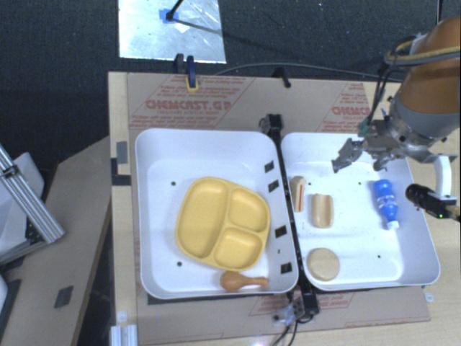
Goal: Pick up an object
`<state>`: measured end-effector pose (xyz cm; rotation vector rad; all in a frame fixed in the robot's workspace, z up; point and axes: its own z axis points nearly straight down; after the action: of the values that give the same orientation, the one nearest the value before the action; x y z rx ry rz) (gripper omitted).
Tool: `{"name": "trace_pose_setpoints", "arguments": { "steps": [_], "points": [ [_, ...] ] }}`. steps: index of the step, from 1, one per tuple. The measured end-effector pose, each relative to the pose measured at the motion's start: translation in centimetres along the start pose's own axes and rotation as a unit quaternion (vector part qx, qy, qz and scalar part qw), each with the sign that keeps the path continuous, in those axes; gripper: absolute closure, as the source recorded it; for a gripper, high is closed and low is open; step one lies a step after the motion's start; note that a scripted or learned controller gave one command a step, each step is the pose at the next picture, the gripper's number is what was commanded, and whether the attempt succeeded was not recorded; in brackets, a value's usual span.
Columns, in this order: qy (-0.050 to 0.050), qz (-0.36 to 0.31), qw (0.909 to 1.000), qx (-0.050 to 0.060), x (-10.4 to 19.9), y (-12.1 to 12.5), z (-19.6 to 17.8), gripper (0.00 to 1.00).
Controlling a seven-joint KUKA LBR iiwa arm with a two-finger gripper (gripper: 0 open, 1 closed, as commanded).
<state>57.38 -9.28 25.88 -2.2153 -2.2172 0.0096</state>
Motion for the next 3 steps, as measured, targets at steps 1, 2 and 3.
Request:
{"name": "trace_pose_setpoints", "arguments": {
  "steps": [1, 2, 3],
  "points": [
    [-0.001, -0.001, 1.0000, -0.006, 0.0, 0.2, -0.6, 0.00],
    [0.000, 0.000, 1.0000, -0.003, 0.5, 0.9, 5.4, 0.00],
    [0.000, 0.000, 1.0000, -0.004, 0.7, 0.9, 9.5, 0.00]
  ]
}}
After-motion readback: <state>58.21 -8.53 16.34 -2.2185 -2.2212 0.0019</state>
